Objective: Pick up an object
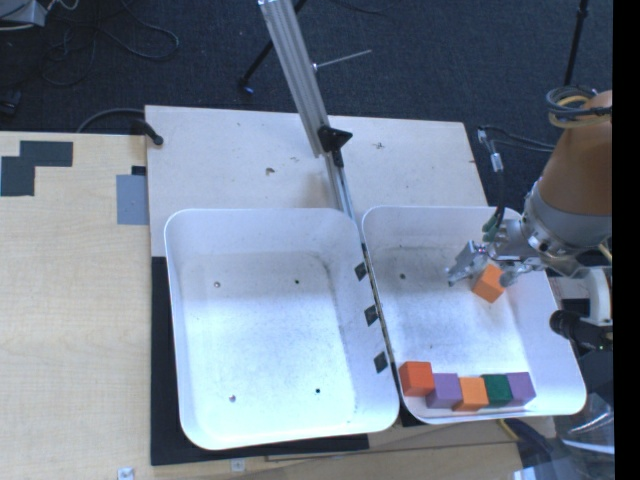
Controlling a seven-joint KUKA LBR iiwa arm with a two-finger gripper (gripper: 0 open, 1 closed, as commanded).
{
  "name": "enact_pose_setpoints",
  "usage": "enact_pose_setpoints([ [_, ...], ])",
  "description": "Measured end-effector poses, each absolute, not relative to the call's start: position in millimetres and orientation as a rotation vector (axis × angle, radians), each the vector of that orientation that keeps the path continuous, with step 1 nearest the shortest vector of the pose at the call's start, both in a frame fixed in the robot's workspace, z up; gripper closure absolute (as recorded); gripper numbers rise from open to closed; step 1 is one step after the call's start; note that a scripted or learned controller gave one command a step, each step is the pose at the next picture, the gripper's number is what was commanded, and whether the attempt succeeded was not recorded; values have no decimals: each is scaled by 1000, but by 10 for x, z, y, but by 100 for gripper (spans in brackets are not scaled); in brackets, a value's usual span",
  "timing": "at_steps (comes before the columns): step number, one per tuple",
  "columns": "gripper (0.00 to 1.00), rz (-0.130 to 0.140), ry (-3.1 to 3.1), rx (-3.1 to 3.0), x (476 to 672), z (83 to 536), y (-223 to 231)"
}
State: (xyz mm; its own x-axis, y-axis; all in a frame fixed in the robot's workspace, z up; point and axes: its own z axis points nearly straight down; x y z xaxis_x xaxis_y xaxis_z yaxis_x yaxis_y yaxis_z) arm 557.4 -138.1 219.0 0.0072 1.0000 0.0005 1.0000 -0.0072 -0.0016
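Over the right bin (560, 383), the pincer (482, 268) appears closed on an orange block (489, 286) raised off the bin floor, so the pick looks mostly done, with five more blocks (467, 386) lying along the near wall.

Arm (585, 183) cut off at right edge; orange block (489, 286) partly hidden under gripper (478, 263).

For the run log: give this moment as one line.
gripper over right bin | orange block at its fingers | block row at front wall
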Motion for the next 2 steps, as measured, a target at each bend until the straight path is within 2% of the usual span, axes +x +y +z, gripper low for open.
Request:
enact_pose_setpoints([
  [1,0,6,-2216,-2218,5343,1779,-1347],
  [2,0,7,-2215,-2223,5683,943,-2041],
])
